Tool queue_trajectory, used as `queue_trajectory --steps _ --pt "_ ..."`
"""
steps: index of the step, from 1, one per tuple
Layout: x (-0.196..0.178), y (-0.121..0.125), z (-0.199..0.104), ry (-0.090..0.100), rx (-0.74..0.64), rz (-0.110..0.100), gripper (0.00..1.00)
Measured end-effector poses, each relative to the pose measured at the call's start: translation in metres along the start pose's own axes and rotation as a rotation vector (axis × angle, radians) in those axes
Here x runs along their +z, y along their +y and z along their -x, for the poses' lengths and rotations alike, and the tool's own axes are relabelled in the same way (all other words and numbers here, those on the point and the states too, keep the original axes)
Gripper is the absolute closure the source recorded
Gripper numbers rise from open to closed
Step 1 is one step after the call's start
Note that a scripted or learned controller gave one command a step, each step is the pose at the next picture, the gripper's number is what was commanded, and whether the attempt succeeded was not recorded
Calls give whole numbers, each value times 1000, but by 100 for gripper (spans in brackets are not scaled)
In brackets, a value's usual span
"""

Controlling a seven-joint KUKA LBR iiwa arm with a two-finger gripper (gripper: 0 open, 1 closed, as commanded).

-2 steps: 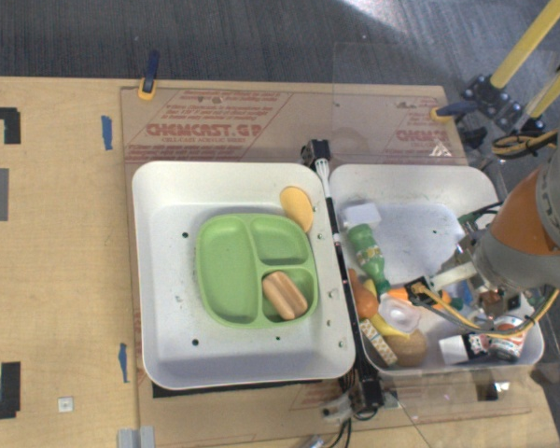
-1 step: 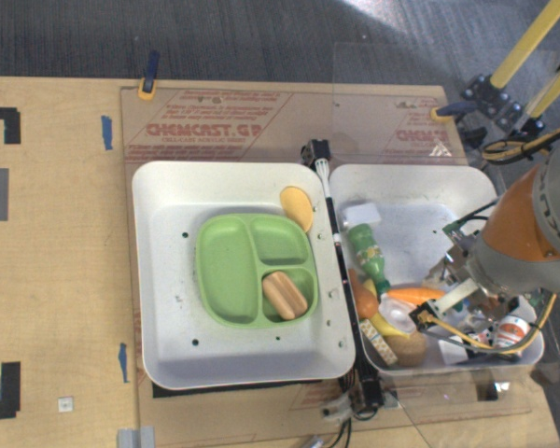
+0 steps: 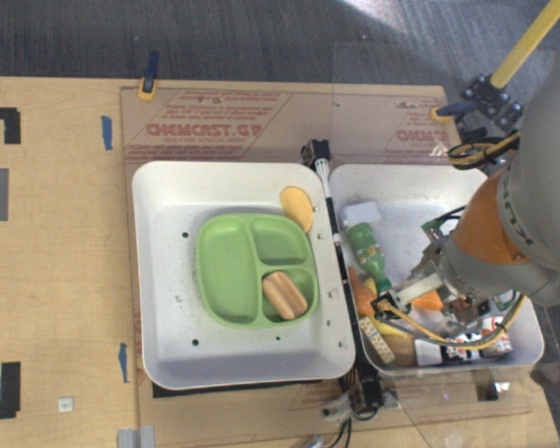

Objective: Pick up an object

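Reaching into the cluttered right white bin (image 3: 532, 339) at lower right, two-finger gripper (image 3: 427, 299) beside green plastic bottle (image 3: 369, 253), jaw state unclear.

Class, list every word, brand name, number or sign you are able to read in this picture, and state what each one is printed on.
"CHEMCAST GP", red, mirrored, repeated small lines around it too blurred to read: on the clear protective sheet behind the left bin.
The same red print again near the sheet's right corner, too blurred to read.
Packets in the right bin: markings too small to read.
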State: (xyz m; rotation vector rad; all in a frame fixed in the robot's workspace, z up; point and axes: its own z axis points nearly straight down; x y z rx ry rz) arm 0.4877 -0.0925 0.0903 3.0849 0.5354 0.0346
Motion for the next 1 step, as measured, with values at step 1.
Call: queue_trajectory --steps 1 --pt "-11 0 3 -9 0 -5 100"
